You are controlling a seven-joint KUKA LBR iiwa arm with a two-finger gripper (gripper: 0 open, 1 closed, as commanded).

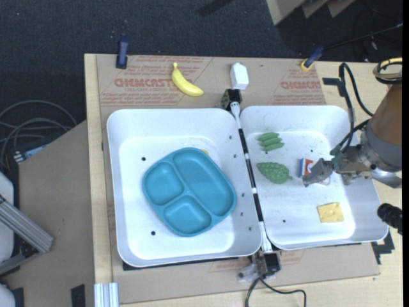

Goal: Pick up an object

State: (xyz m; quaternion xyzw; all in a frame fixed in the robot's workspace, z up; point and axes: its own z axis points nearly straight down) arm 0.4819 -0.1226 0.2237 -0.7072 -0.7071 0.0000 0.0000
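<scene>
Gripper [315, 173] sits low in the right bin [291, 235], near its middle, right at a small red-white-blue object [305, 167]. We can't tell how it's set or whether anything is pinched; the tip and the item blur together from this angle.

Likely target, we'd guess, is that small object, lying just right of the bumpy green piece [273, 171]. Green pea pod [270, 141] is toward the bin's far edge, yellow cheese wedge [330, 213] toward the near right corner. Left bin [124, 146] carries the blue divided tray [186, 190]. Banana [185, 82] lies on the bench [96, 171] beyond the bins, near the far edge.

Risks, as we judge them: object is small & flat-ish, so a slightly off approach could nudge it vs. grab it, or close on nothing. Bumpy green piece is close enough to get bumped or caught too. Lift w/ weak hold = drop back into the bin.
</scene>
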